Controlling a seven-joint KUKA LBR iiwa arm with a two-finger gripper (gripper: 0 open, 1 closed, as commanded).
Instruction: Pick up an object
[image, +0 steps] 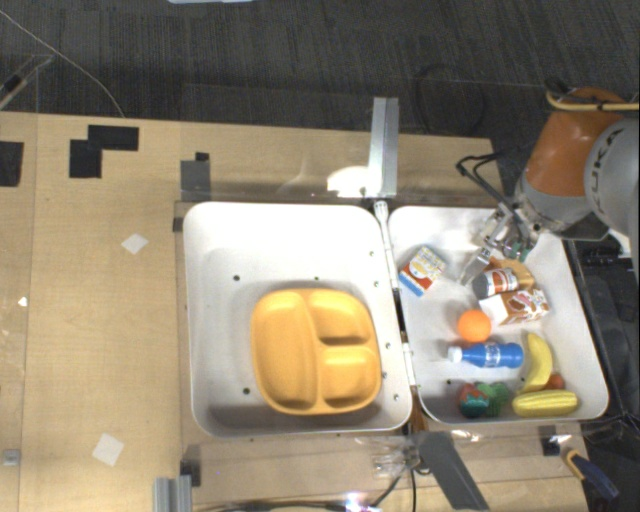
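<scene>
My gripper (496, 246) hangs over the upper part of the right bin (590, 345), reaching in from the right under the orange-banded wrist (560, 150). Just below it lies a small can (496, 281) beside a brown snack packet (522, 302). A white carton with a blue and red end (424, 269) lies to the gripper's left. Lower down are an orange ball (474, 325), a blue bottle (490, 354), a banana (538, 360), a yellow corn-like piece (545, 402) and a green and red toy (480, 399).
The left bin (215, 250) holds a yellow divided plate (316, 348) in its lower middle. A metal post (384, 150) stands behind the wall shared by the bins. Black cables (485, 170) run at the back right by the arm.
</scene>
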